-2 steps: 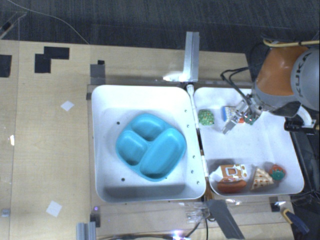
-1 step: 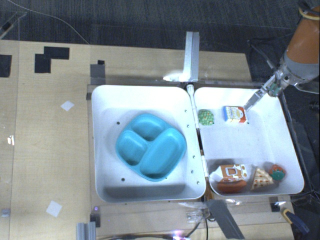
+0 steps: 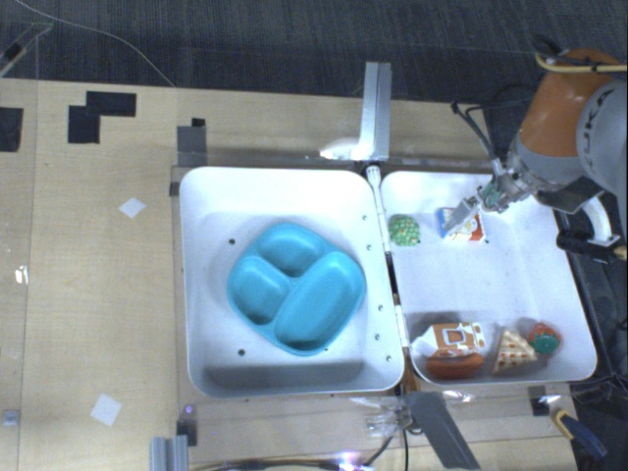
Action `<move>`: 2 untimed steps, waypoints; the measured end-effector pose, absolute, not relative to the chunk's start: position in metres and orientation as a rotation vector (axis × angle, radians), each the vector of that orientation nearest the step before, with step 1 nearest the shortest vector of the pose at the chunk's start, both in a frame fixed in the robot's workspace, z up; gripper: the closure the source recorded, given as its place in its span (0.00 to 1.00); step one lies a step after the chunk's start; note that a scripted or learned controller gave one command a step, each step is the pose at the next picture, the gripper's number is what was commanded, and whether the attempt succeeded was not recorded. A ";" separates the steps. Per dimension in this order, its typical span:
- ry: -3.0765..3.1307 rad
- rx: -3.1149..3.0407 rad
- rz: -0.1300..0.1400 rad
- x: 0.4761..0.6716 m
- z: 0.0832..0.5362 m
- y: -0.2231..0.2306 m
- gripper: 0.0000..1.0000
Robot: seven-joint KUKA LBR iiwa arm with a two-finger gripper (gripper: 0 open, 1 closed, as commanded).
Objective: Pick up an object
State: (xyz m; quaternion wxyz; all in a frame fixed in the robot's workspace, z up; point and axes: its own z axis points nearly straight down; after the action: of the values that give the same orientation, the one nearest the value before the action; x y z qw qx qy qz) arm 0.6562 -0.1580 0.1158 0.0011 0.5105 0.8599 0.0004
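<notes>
The small flat white, blue and orange-red packet [image 3: 462, 224] is seen in the right white bin [image 3: 510, 292], near its back wall, w/ long axis running roughly left-right, its right end tilted up toward the gripper [image 3: 494, 197]. The gripper is placed just beside the packet's upper right end; contact can't be made out, and the gripper's state cannot be told, being too small and blurred. A green bumpy ball [image 3: 403, 230] is seen left of the packet. The teal three-compartment plastic tray [image 3: 296, 287] is seen in the left white bin [image 3: 211, 263]. The packet's printing can't be read.
</notes>
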 end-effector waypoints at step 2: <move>2.842 1.281 0.010 0.646 0.098 -0.112 0.00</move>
State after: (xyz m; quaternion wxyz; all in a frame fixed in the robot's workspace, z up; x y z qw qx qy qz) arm 0.6461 -0.1124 0.0983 0.0122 0.4109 0.9116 0.0034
